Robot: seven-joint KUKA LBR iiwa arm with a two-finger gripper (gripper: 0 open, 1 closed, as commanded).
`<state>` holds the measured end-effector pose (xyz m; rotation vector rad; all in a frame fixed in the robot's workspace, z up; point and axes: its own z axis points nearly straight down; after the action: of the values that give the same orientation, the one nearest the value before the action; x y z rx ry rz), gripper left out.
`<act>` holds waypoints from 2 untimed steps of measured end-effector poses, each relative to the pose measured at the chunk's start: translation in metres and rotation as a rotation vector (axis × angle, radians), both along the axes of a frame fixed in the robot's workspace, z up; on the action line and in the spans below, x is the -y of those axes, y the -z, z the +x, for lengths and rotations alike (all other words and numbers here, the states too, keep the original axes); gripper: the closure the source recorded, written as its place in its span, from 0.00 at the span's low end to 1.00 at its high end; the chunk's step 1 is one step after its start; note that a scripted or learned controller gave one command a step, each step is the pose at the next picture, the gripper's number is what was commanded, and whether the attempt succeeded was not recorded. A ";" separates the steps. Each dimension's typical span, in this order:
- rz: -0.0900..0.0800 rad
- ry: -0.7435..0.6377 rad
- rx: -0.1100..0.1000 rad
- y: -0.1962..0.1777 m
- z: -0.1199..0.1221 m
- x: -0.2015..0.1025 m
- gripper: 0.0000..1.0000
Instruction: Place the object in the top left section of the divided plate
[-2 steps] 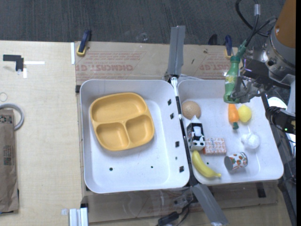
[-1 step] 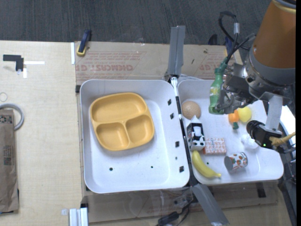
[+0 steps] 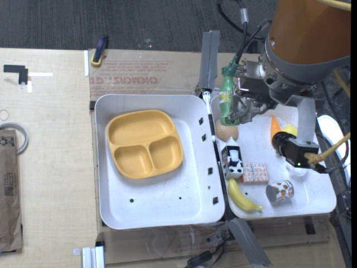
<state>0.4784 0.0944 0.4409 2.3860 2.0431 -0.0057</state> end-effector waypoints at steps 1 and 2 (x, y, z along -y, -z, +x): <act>0.000 0.001 0.000 0.000 0.000 0.000 0.00; 0.000 -0.102 -0.001 0.001 0.057 0.026 0.00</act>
<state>0.5351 0.0681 0.4402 2.2785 2.1623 -0.0064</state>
